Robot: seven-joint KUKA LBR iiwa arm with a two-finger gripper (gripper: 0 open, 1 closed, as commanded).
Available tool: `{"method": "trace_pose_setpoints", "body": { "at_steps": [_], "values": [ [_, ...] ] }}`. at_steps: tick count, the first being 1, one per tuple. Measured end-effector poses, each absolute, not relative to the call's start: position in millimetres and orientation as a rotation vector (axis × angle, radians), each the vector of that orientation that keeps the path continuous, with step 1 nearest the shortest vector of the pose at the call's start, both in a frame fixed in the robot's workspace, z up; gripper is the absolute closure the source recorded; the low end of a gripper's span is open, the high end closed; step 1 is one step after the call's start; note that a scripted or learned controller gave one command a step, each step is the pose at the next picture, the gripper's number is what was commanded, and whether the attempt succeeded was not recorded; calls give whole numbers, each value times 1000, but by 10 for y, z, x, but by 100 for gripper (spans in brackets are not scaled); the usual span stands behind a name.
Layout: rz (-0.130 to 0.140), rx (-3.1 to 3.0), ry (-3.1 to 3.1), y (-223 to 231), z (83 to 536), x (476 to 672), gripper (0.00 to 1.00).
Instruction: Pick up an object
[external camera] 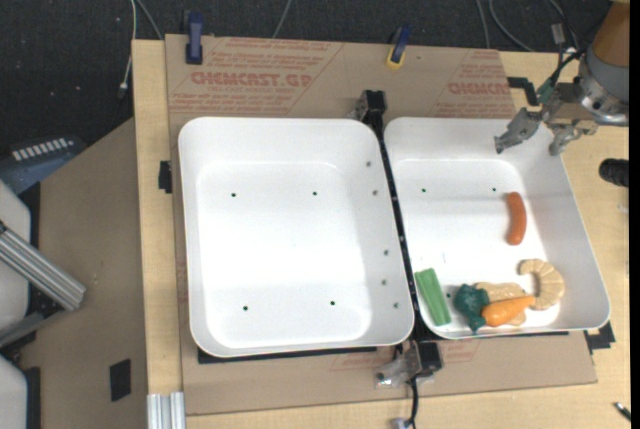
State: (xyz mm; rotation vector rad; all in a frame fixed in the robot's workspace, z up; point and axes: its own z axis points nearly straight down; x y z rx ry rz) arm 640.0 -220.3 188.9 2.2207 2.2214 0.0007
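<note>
Grey arm (612, 67), orange-ringed top, grey metal hand (537, 135)

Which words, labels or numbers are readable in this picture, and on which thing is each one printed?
"CHEMCAST GP": red print on the brown protective sheet covering the board under the bins, at its upper left.
The same red print repeats at the sheet's upper right and in smaller lines above; those are too faint or small to read surely.
The white bins and the toy items show no text.

Both white bins, the left bin (290, 232) and right bin (470, 207), are seen from above at a slant, from well back, with the bench (300, 67) taken in whole.
</note>
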Motion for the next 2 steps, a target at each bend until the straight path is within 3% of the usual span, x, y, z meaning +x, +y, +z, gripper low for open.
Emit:
{"method": "trace_pose_setpoints", "body": {
  "at_steps": [1, 2],
  "values": [
    [-6, 2227, 2226, -2235, 801, 6135, 0],
    [0, 2223, 2221, -2178, 850, 5583, 0]
  ]
}}
